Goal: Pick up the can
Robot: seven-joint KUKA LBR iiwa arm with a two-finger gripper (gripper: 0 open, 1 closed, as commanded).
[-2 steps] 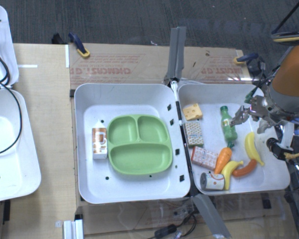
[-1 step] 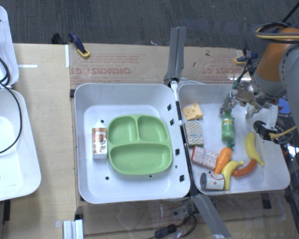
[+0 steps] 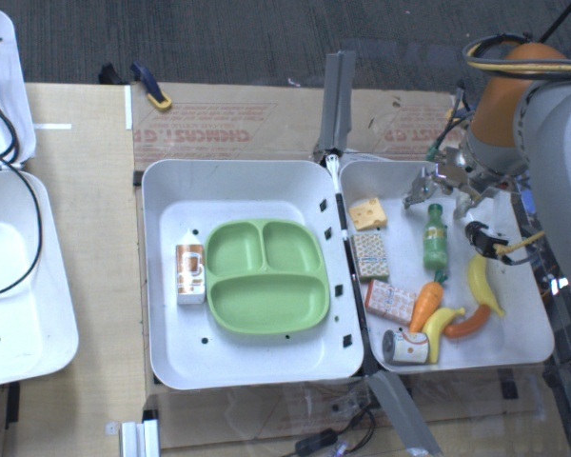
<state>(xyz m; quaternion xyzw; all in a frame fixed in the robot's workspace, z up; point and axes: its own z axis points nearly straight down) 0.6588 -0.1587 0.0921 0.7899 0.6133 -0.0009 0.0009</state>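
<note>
At the right bin's (image 3: pixel 533 346) front-left corner the can (image 3: pixel 405 347) lies on its side, a short metal cylinder touching a curved yellow banana (image 3: pixel 440 326). Hand (image 3: pixel 444 185) hovers over the bin's back, just above the green plastic bottle (image 3: pixel 435 240); open or closed, cannot tell. Left bin (image 3: pixel 162 255) holds a glossy green 3-compartment plate (image 3: pixel 266 276).

In the left bin (image 3: pixel 162 255) a carton (image 3: pixel 189 273) lies left of the divided plate (image 3: pixel 265 276); the can (image 3: pixel 405 347) lies at the right bin's (image 3: pixel 528 346) near edge.
</note>
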